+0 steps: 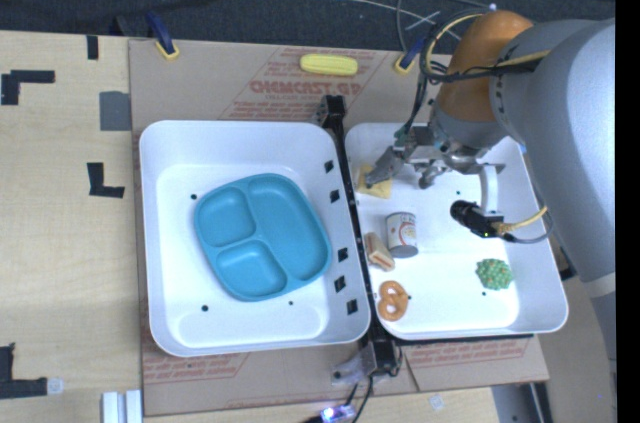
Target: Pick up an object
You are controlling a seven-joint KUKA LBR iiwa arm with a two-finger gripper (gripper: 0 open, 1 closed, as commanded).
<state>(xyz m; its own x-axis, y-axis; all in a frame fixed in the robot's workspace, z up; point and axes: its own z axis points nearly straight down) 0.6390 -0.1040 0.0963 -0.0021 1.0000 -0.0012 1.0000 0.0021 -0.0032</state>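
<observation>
My gripper hangs over the far left part of the right bin, its fingers spread open and nothing between them. Its left finger points down at a pale yellow wedge lying by the bin's left wall, close to it or touching it. Nearer the front lie a small white can, a tan bread piece and a brown pretzel. A green broccoli piece sits at the right of the bin.
The left bin holds a blue divided plate. A yellow banana-like toy lies on the cardboard behind the bins. The arm's grey body overhangs the right bin's right side.
</observation>
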